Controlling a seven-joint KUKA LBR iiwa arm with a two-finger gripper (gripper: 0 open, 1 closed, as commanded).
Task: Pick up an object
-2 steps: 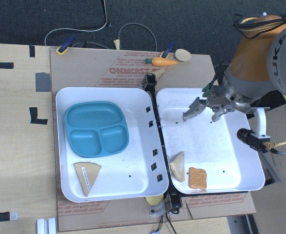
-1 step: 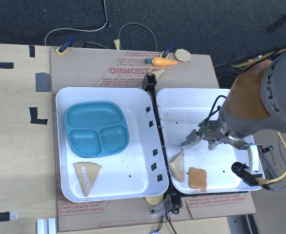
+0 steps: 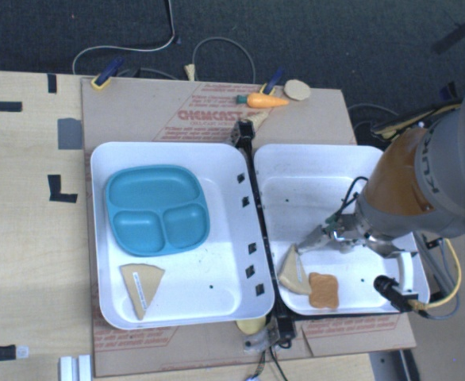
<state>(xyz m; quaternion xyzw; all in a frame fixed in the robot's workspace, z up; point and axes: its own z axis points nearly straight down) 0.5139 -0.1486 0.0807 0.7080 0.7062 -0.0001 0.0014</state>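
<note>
In the right bin (image 3: 320, 169) a pale tan wedge (image 3: 291, 276) leans against the front left corner. A brown, toast-like piece (image 3: 323, 290) lies flat just to its right. My gripper (image 3: 316, 241) reaches in from the right and sits low over the bin floor. Its tip is just above and right of the tan wedge, close to it. Nothing shows as held. The arm's grey body and orange band (image 3: 399, 182) cover the bin's right side.
The left bin (image 3: 105, 161) holds a blue divided plate (image 3: 158, 209) and a tan triangular slice (image 3: 141, 287) at the front. Behind the bins, a toy carrot (image 3: 264, 100) and a round beige piece (image 3: 297, 90) lie on the cardboard. A black divider (image 3: 252, 213) separates the bins.
</note>
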